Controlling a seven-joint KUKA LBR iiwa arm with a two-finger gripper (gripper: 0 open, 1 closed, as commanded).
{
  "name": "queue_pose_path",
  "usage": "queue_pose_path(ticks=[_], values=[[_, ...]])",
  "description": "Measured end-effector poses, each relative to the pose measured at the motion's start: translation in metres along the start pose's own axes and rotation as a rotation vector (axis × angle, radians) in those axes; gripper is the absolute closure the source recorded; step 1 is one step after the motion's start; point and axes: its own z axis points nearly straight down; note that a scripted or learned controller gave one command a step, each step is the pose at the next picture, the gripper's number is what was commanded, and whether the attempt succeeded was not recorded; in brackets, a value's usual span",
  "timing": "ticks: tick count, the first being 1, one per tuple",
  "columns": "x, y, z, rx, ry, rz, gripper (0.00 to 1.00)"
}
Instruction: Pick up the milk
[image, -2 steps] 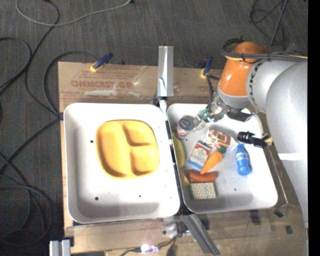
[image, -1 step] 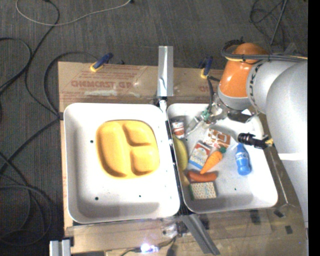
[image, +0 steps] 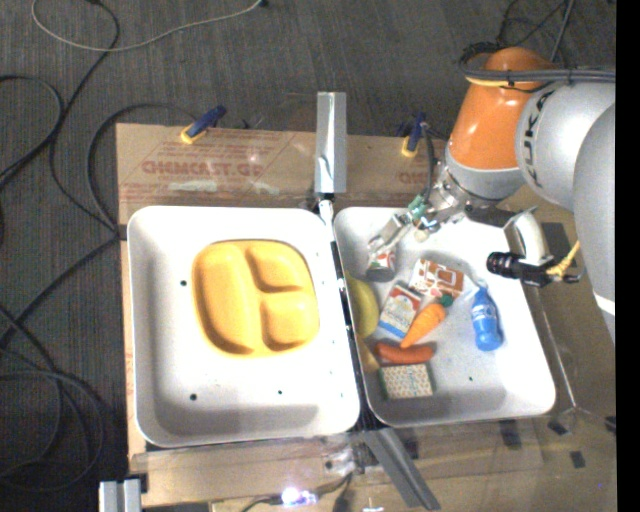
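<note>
The gripper (image: 380, 255) is seen low over the right bin (image: 520, 385), near its upper left corner; whether it is open cannot be told. The milk (image: 397, 312) is found mid-bin, just below the gripper, beside the carrot (image: 427, 320) and banana (image: 364, 305). A yellow tray (image: 257, 297) is seen in the left bin (image: 160, 400).

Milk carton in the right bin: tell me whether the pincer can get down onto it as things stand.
Probably yes. The milk carton lies uncovered, just below the pincer, though the carrot and banana crowd its sides.
</note>
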Motion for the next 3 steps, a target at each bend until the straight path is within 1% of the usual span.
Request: queue_pose_path(ticks=[1,2,3], values=[[-0.058,-0.049,0.061,-0.017,-0.011,0.052,0.00],[-0.057,-0.048,0.054,-0.018,-0.009,0.051,1.00],[-0.067,-0.181,0.094,-0.008,-0.008,-0.026,1.00]])
